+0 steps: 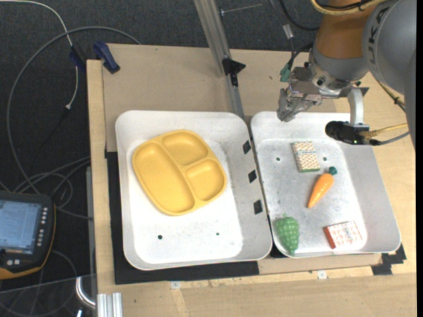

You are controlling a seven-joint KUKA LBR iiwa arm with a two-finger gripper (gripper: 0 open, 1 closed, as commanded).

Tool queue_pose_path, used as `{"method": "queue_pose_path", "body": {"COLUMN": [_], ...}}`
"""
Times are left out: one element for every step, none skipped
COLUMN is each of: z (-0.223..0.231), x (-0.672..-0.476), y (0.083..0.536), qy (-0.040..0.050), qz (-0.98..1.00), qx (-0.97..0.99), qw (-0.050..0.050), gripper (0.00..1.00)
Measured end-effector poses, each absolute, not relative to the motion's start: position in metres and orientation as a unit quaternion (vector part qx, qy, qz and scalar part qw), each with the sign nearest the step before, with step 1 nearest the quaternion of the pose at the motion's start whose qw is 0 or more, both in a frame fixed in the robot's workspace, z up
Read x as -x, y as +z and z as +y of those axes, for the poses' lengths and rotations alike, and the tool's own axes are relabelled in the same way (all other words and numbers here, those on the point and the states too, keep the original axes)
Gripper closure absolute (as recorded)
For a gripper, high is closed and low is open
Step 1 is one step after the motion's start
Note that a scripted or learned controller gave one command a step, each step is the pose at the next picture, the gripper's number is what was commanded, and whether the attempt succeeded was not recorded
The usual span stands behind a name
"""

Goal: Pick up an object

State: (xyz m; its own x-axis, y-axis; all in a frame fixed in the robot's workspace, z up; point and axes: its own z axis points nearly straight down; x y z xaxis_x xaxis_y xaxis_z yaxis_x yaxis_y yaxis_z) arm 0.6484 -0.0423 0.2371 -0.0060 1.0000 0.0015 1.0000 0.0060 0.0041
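Note:
The right bin (370,197) holds an orange carrot (320,188) near its middle, a small patterned beige block (305,156) above it, a green bumpy vegetable (287,233) at the front left corner, and a red-and-white packet (344,234) at the front right. My gripper (289,113) hangs over the bin's back left corner, above and left of the beige block. Nothing shows between its fingers.
The left bin (139,243) holds a yellow divided plate (178,170). A metal pole (218,38) slants up behind the bins. A blue clamp (106,57) sits at the bench's back left corner, and a tablet (23,230) lies off the bench at left.

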Motion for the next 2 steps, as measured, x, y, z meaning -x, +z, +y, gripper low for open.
{"method": "queue_pose_path", "body": {"z": [0.012,0.067], "x": [-0.646,-0.641], "y": [0.247,0.250], "qy": [0.0024,0.0020], "qz": [0.709,0.710], "qx": [-0.705,-0.705], "qw": [0.000,0.000], "gripper": [1.00,1.00]}}
